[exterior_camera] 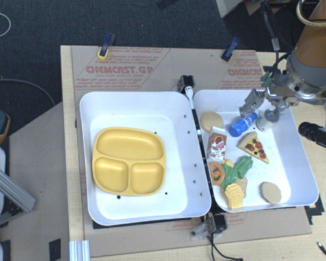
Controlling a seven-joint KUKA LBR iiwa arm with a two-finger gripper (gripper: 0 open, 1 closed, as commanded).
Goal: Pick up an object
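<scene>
Blue bottle (242,125) under parted jaws, pizza slice (254,145) beside, yellow tray (129,160) well apart

What sits round my workspace
A brown board (152,64) lies on dark carpet (70,10), pinned at its far edge by two blue clamps (105,46) (230,48). On it, two white bins touch side by side; the left bin (87,145) holds a yellow three-part plate (129,160), the right bin (293,167) lies beside it.

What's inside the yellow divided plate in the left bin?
The yellow divided plate shows three bare compartments in the left bin. What lies beneath it is covered.
</scene>
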